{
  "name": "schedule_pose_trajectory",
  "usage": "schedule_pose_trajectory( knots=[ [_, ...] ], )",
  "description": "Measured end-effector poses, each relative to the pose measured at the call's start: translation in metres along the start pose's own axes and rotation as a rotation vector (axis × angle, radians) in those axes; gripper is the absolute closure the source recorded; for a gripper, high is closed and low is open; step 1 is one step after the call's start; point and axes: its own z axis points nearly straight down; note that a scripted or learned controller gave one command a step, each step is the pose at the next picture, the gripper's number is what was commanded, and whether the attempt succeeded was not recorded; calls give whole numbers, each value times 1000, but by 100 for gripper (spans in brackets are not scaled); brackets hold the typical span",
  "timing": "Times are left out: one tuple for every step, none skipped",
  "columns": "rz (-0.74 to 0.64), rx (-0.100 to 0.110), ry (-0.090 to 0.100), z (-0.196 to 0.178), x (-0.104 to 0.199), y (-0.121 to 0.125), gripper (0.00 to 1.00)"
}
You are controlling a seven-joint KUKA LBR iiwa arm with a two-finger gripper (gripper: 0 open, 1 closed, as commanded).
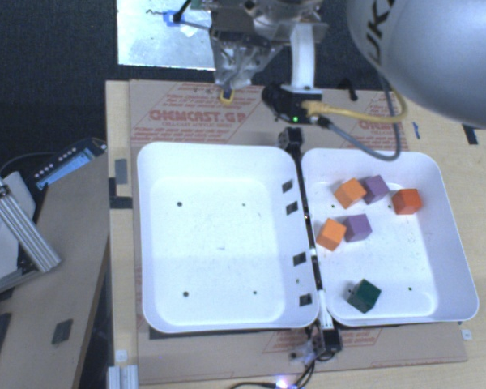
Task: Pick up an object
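Note that the left bin (158, 217) carries no blocks. The gripper (236, 78) hangs above the board behind the left bin's far rim; whether it is parted or closed cannot be told. All candidates lie in the right bin (449, 241), toward you and rightward of the gripper. The nearest is the upper orange block (349, 192), touching a purple block (376, 187); the dark green block (363, 295) stands apart.

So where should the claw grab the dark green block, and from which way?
The dark green block lies alone near the front of the right bin, well apart from the orange and purple blocks. Probably best to come straight down from above and pinch two opposite flat sides. It sits turned at an angle, so the claw would likely need to twist to match those faces.
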Motion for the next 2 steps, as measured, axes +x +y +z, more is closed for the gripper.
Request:
schedule_pose_trajectory(
  knots=[
    [-5,20,-6,64,0,-46,100],
    [-1,-4,0,-60,0,25,100]
  ],
)
